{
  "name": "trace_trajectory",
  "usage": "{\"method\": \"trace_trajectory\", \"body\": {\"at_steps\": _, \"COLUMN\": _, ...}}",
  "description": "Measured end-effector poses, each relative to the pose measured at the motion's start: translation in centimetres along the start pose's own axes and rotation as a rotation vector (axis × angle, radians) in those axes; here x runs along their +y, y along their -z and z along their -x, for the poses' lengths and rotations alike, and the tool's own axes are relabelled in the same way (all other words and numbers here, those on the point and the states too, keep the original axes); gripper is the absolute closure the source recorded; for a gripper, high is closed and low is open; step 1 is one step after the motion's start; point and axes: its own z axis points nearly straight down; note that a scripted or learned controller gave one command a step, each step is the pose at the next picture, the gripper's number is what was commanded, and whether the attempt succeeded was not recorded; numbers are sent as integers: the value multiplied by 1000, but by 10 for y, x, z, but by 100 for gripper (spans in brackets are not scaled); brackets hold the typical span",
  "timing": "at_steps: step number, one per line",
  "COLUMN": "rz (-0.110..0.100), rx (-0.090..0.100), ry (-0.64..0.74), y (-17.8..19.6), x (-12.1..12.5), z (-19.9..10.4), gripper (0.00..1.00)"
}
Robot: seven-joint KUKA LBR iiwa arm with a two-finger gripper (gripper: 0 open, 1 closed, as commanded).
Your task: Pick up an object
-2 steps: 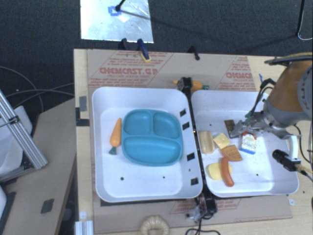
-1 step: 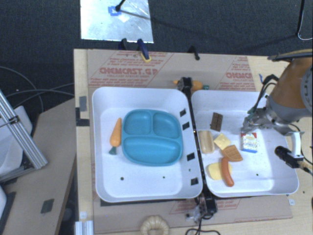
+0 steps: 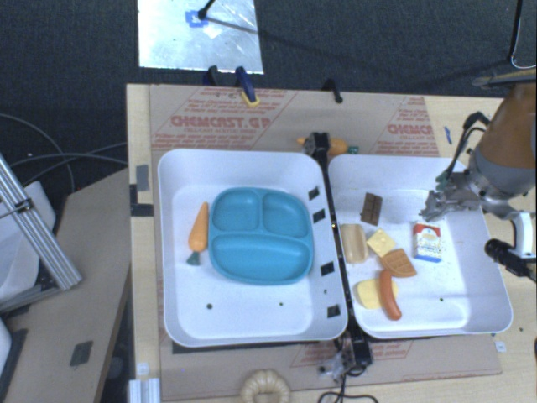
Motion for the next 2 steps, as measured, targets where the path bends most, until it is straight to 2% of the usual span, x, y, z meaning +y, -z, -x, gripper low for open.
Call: {"method": "trace_trajectory", "body": {"at_steps": 2, "rz": 2, "rx": -1, "ry": 1, "y": 79, "x": 3, "z": 2, "gripper": 100}}
